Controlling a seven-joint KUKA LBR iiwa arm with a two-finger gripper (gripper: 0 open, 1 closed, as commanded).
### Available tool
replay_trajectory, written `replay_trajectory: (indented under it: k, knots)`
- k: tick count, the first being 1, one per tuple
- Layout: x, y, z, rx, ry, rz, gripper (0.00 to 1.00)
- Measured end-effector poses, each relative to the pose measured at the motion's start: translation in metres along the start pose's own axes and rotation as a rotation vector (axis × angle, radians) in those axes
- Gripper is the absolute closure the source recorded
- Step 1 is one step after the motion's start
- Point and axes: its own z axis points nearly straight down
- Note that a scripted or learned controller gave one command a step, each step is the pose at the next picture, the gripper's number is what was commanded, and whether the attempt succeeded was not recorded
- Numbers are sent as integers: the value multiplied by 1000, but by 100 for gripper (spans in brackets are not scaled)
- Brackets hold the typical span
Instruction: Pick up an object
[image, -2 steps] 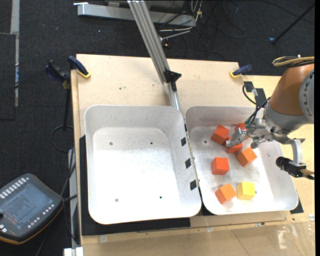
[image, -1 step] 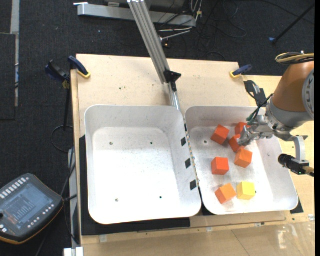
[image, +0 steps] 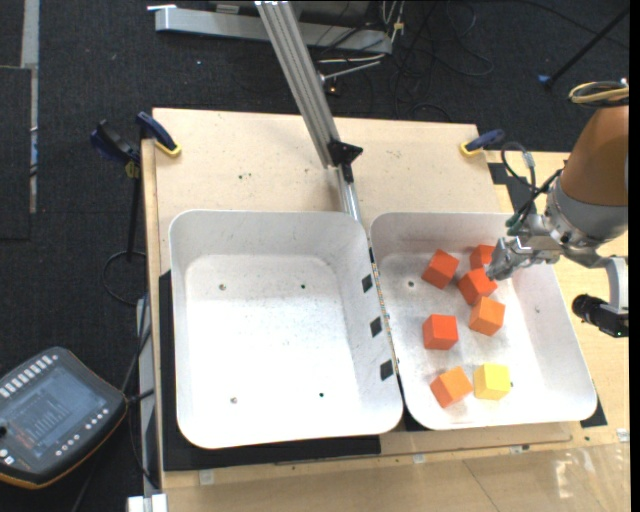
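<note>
Your gripper hangs low in the right bin, just above an orange-red cube. Around that small, matte block lie more orange cubes and one yellow cube.

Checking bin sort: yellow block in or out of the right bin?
In. The yellow block sits on the floor of the right bin, near its front rim, beside an orange block.

Left bin wide open; right bin crowded.
Blocks cluster mid-bin toward its far edge; gripper sits among them. Bare floor along the right wall.
</note>
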Motion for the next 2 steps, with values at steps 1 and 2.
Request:
replay_trajectory:
  k: [1, 2]
  knots:
    - [0, 11, -49, -1, -1, -1, 100]
    - [0, 13, -96, -1, -1, -1, 100]
